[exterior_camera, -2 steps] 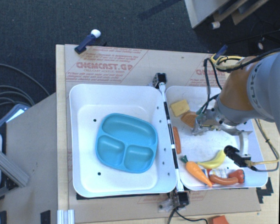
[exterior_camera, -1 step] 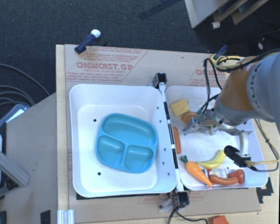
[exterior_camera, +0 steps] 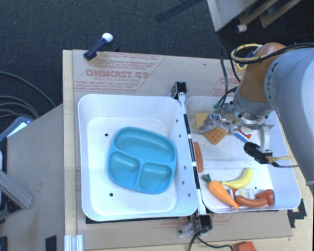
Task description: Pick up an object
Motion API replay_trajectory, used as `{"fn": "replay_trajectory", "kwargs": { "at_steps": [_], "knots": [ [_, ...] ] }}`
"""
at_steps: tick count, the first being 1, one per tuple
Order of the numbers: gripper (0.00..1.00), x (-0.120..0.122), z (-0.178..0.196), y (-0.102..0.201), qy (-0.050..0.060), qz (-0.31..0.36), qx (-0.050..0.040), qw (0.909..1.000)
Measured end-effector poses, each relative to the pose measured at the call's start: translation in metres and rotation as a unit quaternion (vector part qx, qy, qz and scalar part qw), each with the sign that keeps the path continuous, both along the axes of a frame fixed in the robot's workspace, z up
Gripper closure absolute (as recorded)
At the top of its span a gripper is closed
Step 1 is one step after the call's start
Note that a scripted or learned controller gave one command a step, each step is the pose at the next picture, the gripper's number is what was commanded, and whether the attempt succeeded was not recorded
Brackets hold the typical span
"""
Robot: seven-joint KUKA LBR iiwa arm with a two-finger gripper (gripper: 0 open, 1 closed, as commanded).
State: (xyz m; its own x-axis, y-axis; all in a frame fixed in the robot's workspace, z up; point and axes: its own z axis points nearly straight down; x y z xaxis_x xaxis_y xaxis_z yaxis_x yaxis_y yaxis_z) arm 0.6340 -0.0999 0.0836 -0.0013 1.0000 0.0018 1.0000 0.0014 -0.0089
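Blue three-compartment tray (exterior_camera: 142, 160) lies flat in the left bin (exterior_camera: 89, 146), roughly centred, tilted a bit relative to the bin walls. Right bin (exterior_camera: 278, 196) sits just beside it, the two touching along a shared inner edge with black clips at the far and near ends. Grey arm (exterior_camera: 297, 96) with orange band reaches in from the counter's right side; gripper (exterior_camera: 222, 121) is down over the far-left part of the right bin. Cannot tell whether the fingers are open or closed, too much clutter and the wrist blocks them. Waffle-patterned tan piece (exterior_camera: 215, 135) lies right at the gripper, touching or just under it; cannot tell if it is gripped. Yellow cheese-like wedge (exterior_camera: 201, 120) just beside it, toward the bin's far-left corner. Hot dog (exterior_camera: 198, 156) lies along the right bin's left wall. Banana (exterior_camera: 239, 179) near the bin's near edge, carrot (exterior_camera: 220, 192) just left of it with green top pointing to the far side, red sausage (exterior_camera: 255, 199) along the near-right corner, close to the carrot. Blue-and-white marker-like item (exterior_camera: 97, 46) rests at the counter's far-left edge, well apart from the bins. Orange block (exterior_camera: 247, 250) on the near edge of the counter, outside the bins.
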Motion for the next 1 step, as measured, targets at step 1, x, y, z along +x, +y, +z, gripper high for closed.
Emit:
{"fn": "replay_trajectory", "kwargs": {
  "at_steps": [1],
  "knots": [
    [1.00, -0.0005, 0.0097, 0.0001, 0.001, 0.001, -0.0007, 1.0000]
  ]
}}
